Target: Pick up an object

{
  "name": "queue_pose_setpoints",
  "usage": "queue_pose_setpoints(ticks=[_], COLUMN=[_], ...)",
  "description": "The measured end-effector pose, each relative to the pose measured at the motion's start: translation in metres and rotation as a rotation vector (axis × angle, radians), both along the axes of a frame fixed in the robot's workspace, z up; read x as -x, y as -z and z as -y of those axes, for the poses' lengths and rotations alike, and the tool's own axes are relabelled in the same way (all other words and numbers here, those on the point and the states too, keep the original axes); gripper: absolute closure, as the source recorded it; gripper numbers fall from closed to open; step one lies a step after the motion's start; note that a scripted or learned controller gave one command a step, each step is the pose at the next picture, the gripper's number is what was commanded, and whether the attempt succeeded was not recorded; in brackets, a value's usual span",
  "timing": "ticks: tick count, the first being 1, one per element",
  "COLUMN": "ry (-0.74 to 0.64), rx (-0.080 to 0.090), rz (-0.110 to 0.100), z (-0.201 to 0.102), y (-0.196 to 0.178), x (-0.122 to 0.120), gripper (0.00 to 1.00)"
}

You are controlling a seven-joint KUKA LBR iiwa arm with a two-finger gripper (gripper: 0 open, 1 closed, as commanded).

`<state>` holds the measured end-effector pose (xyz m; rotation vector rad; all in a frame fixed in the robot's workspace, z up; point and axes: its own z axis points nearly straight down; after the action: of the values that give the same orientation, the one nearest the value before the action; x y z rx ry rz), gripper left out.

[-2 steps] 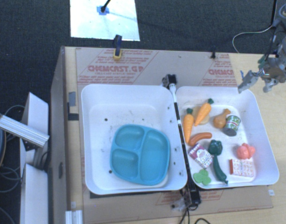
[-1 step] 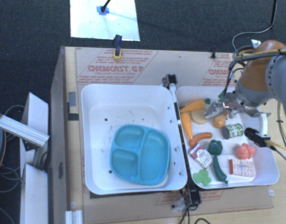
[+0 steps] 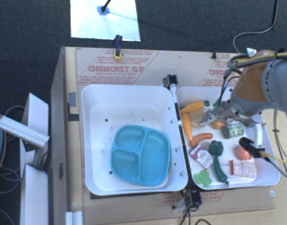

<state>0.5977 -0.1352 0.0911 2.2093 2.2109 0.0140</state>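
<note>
**My hand low over the crowded right bin**

My hand (image 3: pixel 217 117) sits in the far part of the right bin (image 3: pixel 267 177), grey metal under the orange band of my wrist. I cannot tell how far it is open or whether it has hold of anything; the parts there are small and blurred among the toys.

The things to pick lie all in this bin, smooth plastic play food. A long orange carrot (image 3: pixel 192 107) lies at the far left corner, a second one (image 3: pixel 187 126) runs along the left wall, and a rounded sausage (image 3: pixel 201 138) lies just near of it. A small green-labelled can (image 3: pixel 235 129) lies just beside my hand. A dark green vegetable (image 3: pixel 217 159) stretches toward the near wall, a flat light green piece (image 3: pixel 203 177) beside it. A red-and-white packet (image 3: pixel 202 157) and a flat printed box (image 3: pixel 242 168) are boxy and hard-edged; a reddish round piece (image 3: pixel 244 153) sits between box and can.

The pieces crowd close, with little bare floor between them.

The left bin (image 3: pixel 94 121) holds a glossy blue divided plate (image 3: pixel 141 154), with white floor open on its far side. Both bins rest on a desk (image 3: pixel 148 65) covered with printed brown sheet; dark carpet (image 3: pixel 26 36) lies around it.
</note>
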Motion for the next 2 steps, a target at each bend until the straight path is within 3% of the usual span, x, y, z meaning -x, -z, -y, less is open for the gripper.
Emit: queue_pose_setpoints(ticks=[1, 2], ry=[-0.001, -0.002], rx=[-0.002, -0.002], rz=[-0.005, -0.006], z=[-0.0008, -0.0008], y=[-0.0078, -0.0077], x=[0.0011, 0.0012], gripper=[1.0, 0.0])
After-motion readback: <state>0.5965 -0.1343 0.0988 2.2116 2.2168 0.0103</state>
